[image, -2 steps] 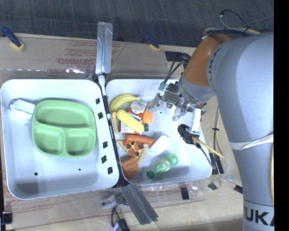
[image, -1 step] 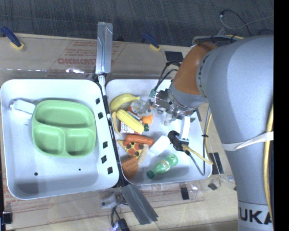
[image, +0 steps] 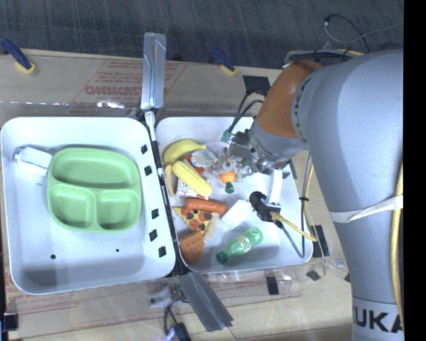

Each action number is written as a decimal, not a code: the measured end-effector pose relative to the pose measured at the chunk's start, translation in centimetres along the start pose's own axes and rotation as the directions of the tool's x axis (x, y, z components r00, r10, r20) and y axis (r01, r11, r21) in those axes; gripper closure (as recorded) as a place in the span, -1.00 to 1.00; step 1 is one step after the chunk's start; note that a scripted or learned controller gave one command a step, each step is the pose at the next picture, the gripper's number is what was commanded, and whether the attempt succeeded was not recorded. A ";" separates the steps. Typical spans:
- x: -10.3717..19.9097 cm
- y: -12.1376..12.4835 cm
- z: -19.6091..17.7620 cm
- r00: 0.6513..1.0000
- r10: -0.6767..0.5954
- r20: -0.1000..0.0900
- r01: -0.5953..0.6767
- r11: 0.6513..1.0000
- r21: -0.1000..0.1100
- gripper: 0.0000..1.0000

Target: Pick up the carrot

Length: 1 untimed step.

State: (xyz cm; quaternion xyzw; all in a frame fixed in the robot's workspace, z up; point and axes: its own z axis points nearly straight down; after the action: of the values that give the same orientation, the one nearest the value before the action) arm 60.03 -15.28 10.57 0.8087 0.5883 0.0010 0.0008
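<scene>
The carrot (image: 204, 207) lies in the right bin (image: 292, 256), between corn (image: 192, 179) and pizza (image: 197, 221), near the tool (image: 236, 163) but apart from it, lower-left. Whether the tool grips anything cannot be told.

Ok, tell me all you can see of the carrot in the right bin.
The carrot is a reddish-orange toy, plastic by its look, lying on its side across the middle of the right bin. It lies below the corn cob, with the pizza slice touching its lower edge. The hand hangs above and to its right, apart from it.
</scene>
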 end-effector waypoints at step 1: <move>0.3 0.5 -8.0 0.995 -0.099 0.000 0.099 0.995 0.003 1.00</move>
State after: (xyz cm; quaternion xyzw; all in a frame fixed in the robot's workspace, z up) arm 60.58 -15.11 18.58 0.7784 0.6277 -0.0001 -0.0005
